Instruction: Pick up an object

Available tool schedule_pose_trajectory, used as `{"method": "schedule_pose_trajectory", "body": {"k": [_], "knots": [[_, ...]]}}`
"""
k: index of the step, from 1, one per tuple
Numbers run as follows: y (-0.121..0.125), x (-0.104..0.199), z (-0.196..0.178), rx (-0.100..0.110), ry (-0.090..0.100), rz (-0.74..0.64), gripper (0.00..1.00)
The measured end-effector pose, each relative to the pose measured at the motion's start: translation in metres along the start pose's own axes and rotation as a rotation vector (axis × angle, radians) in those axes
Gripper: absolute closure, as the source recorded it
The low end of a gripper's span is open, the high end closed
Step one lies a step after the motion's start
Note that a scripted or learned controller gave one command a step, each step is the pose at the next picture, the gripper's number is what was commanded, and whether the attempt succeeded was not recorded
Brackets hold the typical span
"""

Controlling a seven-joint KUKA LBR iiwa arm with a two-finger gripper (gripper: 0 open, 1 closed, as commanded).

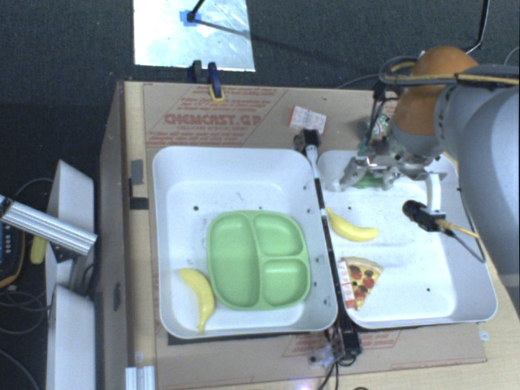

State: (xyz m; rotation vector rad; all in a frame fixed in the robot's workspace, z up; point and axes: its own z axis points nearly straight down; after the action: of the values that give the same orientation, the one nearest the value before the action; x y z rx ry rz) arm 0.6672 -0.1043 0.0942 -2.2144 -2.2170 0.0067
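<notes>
Slant view from above of two shallow white bins side by side.

**Hidden or unclear.** Far right corner of right bin covered by grey arm, itself cut off at right border. Gripper small and crowded with metal parts; whether open or closed not to be told. Left edge of pizza slice close against left wall of right bin, contact there hard to judge. Left banana just beside near left rim of green plate, touching or not uncertain.

**Edges and open room.** Right bin: broad bare floor across middle and near right side, from right banana over to right wall. Left bin: bare strip along far side and down left side; green plate filling middle, close to right wall and near wall; left banana tucked toward near left corner.

**Gripper.** Low over far left part of right bin, near far wall and just right of wall between bins. Right banana lying near left wall, between gripper and pizza slice, well apart from gripper. Pizza slice at near left of same bin, farther off again. All four objects resting in bins, apart from gripper.
</notes>
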Motion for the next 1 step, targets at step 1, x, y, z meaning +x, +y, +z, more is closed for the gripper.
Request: {"method": "schedule_pose_trajectory", "body": {"k": [1], "knots": [[-0.0509,0.0034,0.0106,-0.009,-0.003,0.0,0.0]]}}
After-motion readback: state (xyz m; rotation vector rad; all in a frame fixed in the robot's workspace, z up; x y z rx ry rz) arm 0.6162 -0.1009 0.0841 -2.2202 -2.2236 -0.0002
